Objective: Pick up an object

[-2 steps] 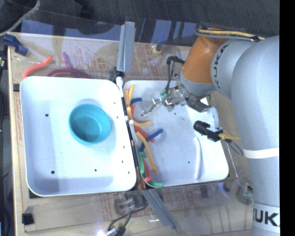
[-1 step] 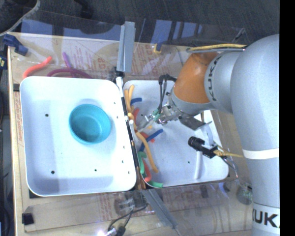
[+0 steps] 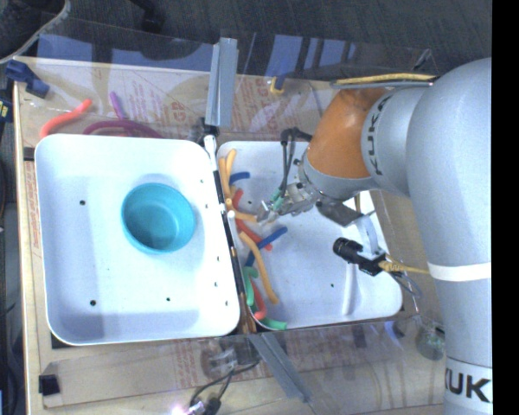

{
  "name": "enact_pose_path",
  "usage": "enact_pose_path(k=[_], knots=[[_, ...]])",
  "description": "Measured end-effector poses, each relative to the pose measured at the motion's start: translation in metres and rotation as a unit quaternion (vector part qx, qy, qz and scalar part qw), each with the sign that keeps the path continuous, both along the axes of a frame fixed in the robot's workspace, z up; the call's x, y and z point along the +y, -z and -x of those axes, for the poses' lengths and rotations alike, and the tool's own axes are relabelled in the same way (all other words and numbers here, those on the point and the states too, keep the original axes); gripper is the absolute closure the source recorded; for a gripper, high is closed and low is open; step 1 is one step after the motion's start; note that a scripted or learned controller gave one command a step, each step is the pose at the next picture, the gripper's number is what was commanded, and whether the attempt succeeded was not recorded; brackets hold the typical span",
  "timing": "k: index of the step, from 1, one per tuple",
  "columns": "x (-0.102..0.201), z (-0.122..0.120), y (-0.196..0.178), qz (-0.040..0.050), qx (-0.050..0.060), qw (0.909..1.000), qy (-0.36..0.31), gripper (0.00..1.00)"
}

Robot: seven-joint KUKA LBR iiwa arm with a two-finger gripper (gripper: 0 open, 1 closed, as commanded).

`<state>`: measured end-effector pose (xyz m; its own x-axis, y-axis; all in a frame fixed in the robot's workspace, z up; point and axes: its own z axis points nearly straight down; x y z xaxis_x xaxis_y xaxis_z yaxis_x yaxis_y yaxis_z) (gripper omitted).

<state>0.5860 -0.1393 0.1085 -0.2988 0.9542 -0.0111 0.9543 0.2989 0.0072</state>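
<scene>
My arm (image 3: 432, 180) is the biggest thing here, a grey bulk with an orange band, reaching in from the right over the right bin (image 3: 363, 305). Under everything lies the tabletop (image 3: 156, 89), carrying the two shallow white bins side by side. The left bin (image 3: 78, 292) holds a single blue bowl (image 3: 159, 218), upright, sitting a little above the bin's middle and well apart from its walls. In the right bin, a loose tangle of thin objects (image 3: 255, 262), orange, green, blue and red, is heaped along the left wall, running from the top of the bin down to its lower left corner. My gripper (image 3: 272, 204) hangs low over the upper part of that heap, its tip just beside an orange piece and a blue one; whether it is parted or closed I cannot tell, nor whether anything sits in it. A small black and yellow part (image 3: 363, 258) juts out below my wrist over the bare floor of the right bin.
</scene>
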Motion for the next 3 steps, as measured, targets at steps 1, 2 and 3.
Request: enact_pose_path(k=[1, 2, 3], knots=[[0.0002, 0.0, 0.0, 0.0, 0.0, 1.0, 0.0, 0.0], [0.0, -0.0004, -0.0098, 0.0014, 0.0, 1.0, -0.003, 1.0], [0.0001, -0.0004, -0.0098, 0.0014, 0.0, 1.0, -0.003, 0.0]])
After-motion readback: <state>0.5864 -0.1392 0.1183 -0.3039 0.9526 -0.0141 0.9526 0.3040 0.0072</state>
